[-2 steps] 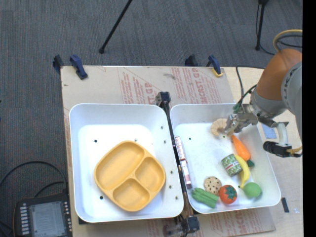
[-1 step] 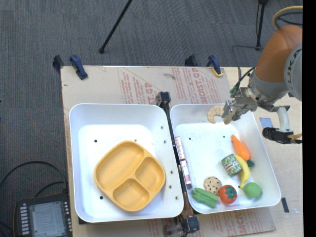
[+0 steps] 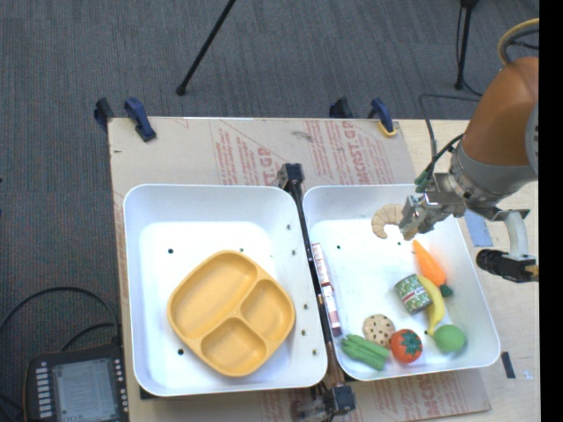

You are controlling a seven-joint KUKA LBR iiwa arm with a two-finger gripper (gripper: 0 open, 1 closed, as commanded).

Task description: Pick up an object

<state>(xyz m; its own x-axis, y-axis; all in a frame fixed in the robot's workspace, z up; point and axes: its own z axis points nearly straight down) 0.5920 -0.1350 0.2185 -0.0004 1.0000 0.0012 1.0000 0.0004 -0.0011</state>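
Observation:
My gripper (image 3: 412, 225) hangs over the back of the right bin (image 3: 352, 244), below the arm's orange band. A tan croissant (image 3: 383, 221) sits just left of it, close by or touching; I cannot tell which. An orange carrot (image 3: 426, 260) lies just in front of the gripper. Nearer the front are a green and red can (image 3: 410, 293), a yellow banana (image 3: 434, 301), a green lime (image 3: 449, 338), a red tomato (image 3: 405, 345), a speckled cookie (image 3: 379, 328) and green pea pods (image 3: 365, 351).
The left bin (image 3: 149, 236) holds a yellow divided plate (image 3: 231, 311). A thin pen-like stick (image 3: 323, 280) lies along the wall between the bins. Blue clamps (image 3: 138, 117) grip the board's back edge. A tablet (image 3: 75, 389) sits at the lower left.

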